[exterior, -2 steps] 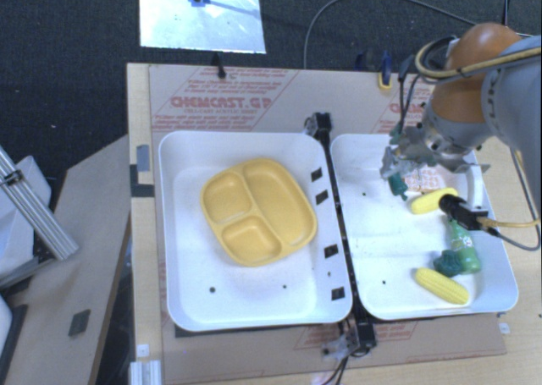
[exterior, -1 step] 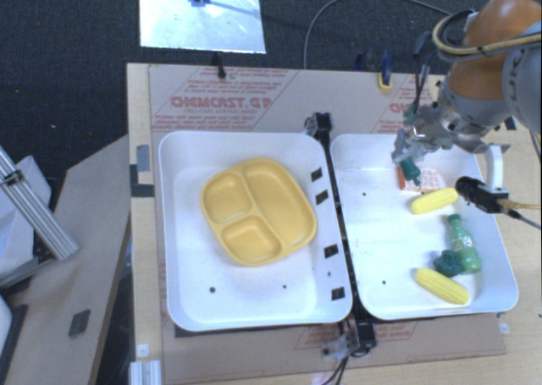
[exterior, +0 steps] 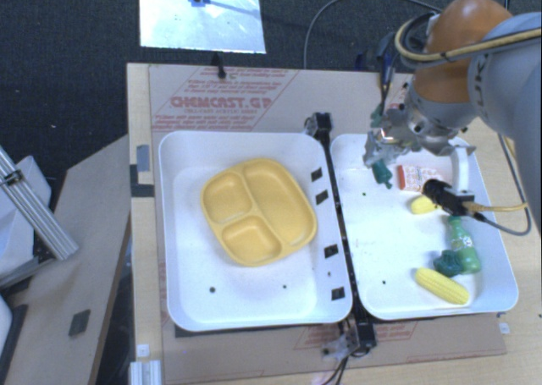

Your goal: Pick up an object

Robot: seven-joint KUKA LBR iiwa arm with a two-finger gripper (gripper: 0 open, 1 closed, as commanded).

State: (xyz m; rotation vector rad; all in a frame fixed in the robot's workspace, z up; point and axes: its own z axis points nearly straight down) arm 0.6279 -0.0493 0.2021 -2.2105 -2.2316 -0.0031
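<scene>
Corn cob (exterior: 441,285), the yellow toy lying in the near right corner of the right bin (exterior: 373,290), looks like the easiest candidate for a pick, though the task names no particular object and several others share that bin. The gripper (exterior: 378,157) hangs over the bin's far left part, close to the divider between the two bins, with a small orange-red piece (exterior: 385,175) right under its tip; whether that piece is pinched or merely lying beneath cannot be judged, and the gripper's state cannot be told at this angle. From the tip, the corn cob lies toward the camera and to the right, well apart, its long axis running diagonally from upper left to lower right in the view. A green toy (exterior: 460,247) sits just beside the cob on its far side, a small yellow piece (exterior: 423,205) lies nearer the gripper, and a red-and-white packet (exterior: 413,177) is nearest of all, just to the right of the tip. The left bin (exterior: 182,231) holds a yellow divided tray (exterior: 258,211), across the divider from the arm. A reach for the cob would likely need the wrist turned so the closing direction crosses that diagonal.
</scene>
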